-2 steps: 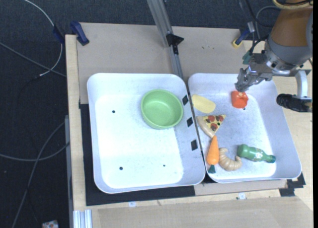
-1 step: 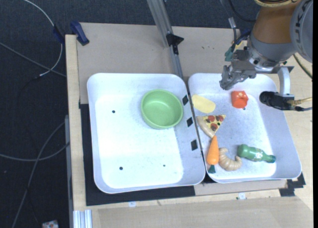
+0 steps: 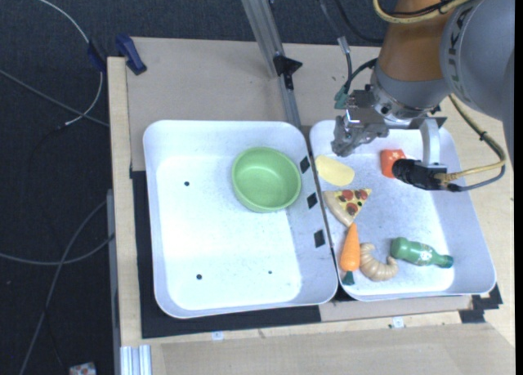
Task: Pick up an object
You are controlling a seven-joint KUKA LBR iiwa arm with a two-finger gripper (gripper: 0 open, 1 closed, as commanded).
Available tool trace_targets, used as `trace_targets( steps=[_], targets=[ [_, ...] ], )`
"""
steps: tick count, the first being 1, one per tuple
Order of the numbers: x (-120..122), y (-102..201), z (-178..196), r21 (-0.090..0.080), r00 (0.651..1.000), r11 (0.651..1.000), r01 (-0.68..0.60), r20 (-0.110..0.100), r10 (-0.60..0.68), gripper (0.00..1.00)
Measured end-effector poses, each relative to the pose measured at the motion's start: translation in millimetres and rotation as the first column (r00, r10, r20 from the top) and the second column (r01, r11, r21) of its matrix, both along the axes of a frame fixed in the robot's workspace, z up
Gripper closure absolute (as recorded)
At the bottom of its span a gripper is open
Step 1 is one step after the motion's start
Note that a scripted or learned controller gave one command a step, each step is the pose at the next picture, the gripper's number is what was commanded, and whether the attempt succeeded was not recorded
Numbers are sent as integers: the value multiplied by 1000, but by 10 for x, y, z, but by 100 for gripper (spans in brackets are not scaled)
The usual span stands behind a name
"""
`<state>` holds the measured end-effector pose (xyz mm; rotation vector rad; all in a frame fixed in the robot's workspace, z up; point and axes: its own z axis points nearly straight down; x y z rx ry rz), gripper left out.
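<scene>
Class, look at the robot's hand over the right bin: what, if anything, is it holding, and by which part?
Nothing can be seen in its grip. The hand hangs over the back of the right bin, just above the yellow chip, which lies on the bin floor.

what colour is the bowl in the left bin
Light green; the bowl shows plainly in the camera view.

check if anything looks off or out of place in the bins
Nothing looks spilled or broken. The green bottle lies on its side in the right bin, and the green bowl sits upright in the left bin.
</scene>
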<state>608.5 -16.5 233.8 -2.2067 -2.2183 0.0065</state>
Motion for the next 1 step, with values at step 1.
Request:
trace_targets(
  steps=[1],
  targets=[
    [20,582,-82,-2,1000,1000,0,-2,0,100]
  ],
)
